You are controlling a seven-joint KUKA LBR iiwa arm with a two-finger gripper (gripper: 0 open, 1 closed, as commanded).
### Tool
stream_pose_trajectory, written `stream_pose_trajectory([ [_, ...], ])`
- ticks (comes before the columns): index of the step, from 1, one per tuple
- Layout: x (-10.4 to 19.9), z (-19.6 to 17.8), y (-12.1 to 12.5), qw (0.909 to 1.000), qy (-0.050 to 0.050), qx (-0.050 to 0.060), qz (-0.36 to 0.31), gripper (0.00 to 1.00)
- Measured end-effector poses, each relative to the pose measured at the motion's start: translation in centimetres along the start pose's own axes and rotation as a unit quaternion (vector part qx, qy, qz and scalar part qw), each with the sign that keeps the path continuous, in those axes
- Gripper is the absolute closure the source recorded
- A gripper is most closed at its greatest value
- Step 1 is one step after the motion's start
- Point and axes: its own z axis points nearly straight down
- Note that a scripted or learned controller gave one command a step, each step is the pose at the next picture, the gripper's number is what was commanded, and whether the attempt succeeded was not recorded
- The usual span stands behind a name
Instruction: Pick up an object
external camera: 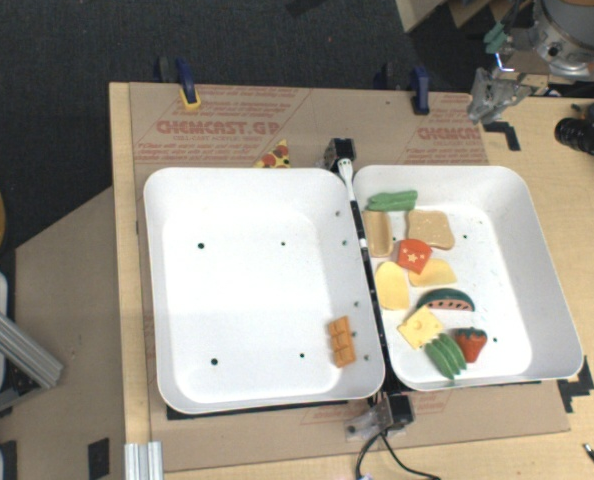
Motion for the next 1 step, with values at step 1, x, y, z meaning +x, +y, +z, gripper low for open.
stream_pose_trajectory([
  [1,5.59,-21.06,0.19,1.0000,0.001,-0.001,-0.002,1.00],
])
